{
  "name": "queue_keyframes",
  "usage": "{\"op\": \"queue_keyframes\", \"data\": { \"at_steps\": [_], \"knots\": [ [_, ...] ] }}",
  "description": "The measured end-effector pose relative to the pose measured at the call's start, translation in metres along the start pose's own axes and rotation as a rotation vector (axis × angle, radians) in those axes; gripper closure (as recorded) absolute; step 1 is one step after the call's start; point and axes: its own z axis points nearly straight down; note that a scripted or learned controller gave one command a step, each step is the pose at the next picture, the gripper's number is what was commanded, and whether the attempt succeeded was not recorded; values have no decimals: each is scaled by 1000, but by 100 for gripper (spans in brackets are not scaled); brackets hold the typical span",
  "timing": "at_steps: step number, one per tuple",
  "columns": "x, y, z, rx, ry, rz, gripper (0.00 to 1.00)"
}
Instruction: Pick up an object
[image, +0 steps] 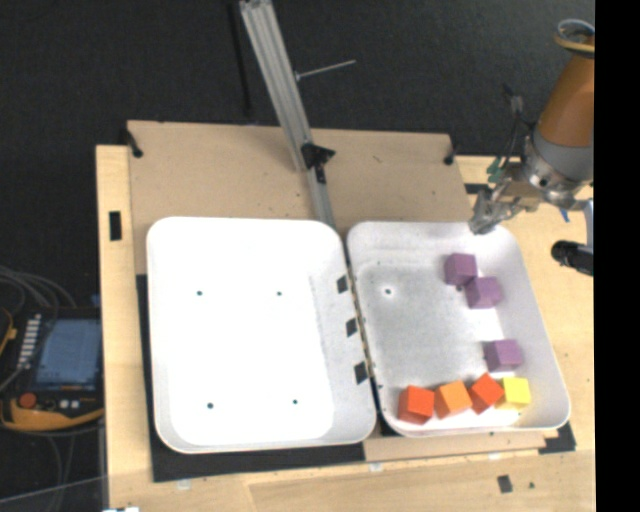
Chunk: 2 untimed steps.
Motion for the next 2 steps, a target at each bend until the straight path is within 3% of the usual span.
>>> {"op": "queue_keyframes", "data": {
  "at_steps": [2],
  "knots": [
    [91,-16,-13,4,3,3,100]
  ]
}}
